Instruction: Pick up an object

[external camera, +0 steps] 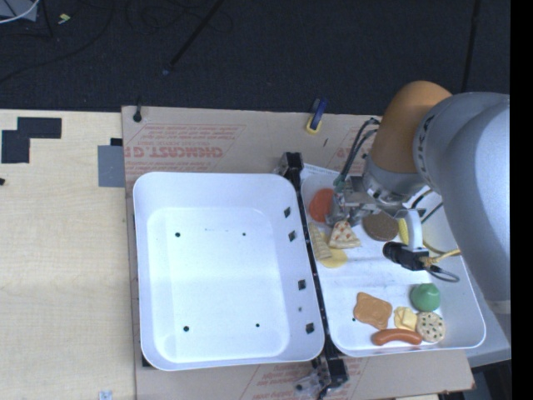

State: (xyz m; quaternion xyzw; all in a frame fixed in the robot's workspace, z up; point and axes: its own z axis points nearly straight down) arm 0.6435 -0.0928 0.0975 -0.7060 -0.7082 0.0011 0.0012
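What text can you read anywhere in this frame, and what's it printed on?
Red print on the cardboard sheet, behind the left bin: upside-down capitals, too blurred to quote reliably.
Red print at the same sheet's front edge: mostly covered, unreadable.
Left bin, right bin, food pieces: no lettering that I can see.

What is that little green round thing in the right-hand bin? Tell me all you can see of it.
The green round thing looks like a small toy of smooth plastic, plain green with a faint paler sheen on top. Whether it is a ball or a dome cannot be told from above. It sits on the floor of the right bin, toward that bin's near right part. A chocolate-chip cookie lies just in front of it, close or touching, and a yellow block lies to its near left.
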